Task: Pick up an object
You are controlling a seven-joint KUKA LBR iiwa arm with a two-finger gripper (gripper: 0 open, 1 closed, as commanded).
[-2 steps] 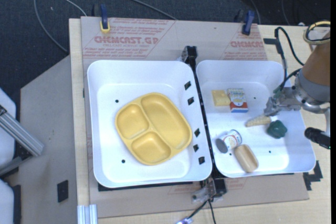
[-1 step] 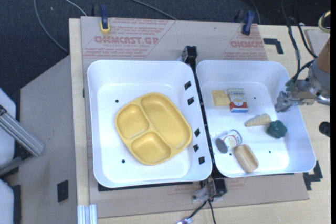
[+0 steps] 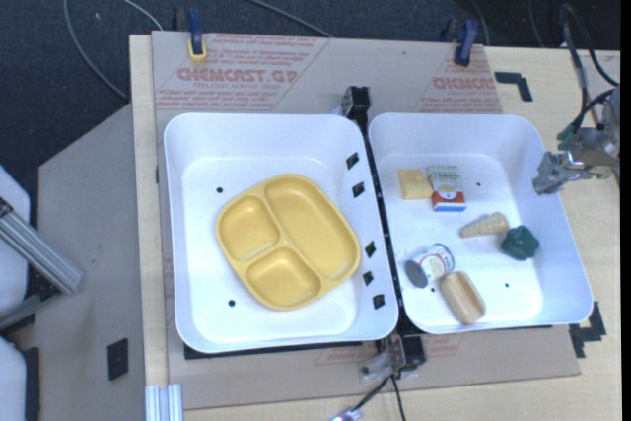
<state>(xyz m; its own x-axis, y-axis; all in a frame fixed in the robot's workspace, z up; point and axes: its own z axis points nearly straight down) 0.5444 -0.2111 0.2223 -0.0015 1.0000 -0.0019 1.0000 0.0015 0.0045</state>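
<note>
Wooden bench with two white bins [image 3: 197, 212] clamped side by side, dark floor and cables behind. Gripper [image 3: 554, 173] parked at the right bin's far-right rim, can't tell how wide it's set. Looks like the approach step, nothing grabbed yet. Closest pick just left and slightly below: green lump [image 3: 520, 243], roundish, no real long axis. Next up, swing left over it, then drop

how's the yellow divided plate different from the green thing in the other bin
The yellow divided plate sits in the left bin; the green object sits in the right bin. The plate is far larger, covering much of its bin's floor, while the green object is a small lump. The plate is flat with three compartments; the green object is rounded and irregular. Both lie untouched by the gripper.
</note>
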